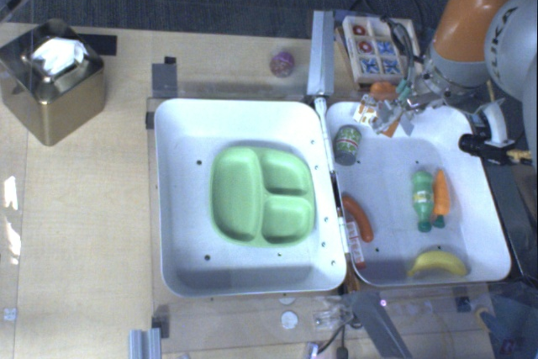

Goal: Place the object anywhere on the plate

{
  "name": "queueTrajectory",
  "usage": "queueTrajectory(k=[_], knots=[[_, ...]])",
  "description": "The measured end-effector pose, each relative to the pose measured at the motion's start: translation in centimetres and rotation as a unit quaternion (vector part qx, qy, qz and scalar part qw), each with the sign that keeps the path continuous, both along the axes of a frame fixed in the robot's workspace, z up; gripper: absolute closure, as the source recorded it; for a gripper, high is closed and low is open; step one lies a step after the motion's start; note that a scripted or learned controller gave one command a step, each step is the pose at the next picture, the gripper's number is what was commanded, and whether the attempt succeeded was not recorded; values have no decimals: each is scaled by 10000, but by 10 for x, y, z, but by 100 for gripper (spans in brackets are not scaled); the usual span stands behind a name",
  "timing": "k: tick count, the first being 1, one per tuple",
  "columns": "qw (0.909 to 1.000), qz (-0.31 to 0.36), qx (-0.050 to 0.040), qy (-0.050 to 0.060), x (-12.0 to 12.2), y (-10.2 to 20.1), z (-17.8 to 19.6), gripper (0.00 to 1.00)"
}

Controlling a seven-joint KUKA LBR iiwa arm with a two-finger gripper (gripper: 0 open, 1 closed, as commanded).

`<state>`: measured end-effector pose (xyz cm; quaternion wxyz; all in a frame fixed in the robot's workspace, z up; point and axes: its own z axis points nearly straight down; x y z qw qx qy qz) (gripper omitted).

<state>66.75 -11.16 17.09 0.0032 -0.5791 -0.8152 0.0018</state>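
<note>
The gripper (395, 115), its grip state impossible to judge, hovers at the right bin's far edge near the can (346, 144); a clean pick should precede carrying anything left to the green plate (261, 194).

plate (261, 195) in left bin (172, 181), banana (438, 265) in right bin (496, 244)

On my feed: desk (101, 206), pale wood, carrying two white bins side by side, left bin (176, 265) and right bin (487, 206), plus a gold box (59, 101) at far left, a small purple ball (282, 63), and a printed card (374, 50) behind the right bin.
</note>
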Motion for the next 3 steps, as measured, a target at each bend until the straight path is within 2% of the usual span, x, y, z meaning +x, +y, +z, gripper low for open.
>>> queueTrajectory(k=[1, 2, 3], knots=[[9965, -834, 0, -68, -88, 77, 15, 100], [9995, 306, 3, -63, -135, 148, 15, 100], [9995, 302, 4, -66, -135, 148, 15, 0]])
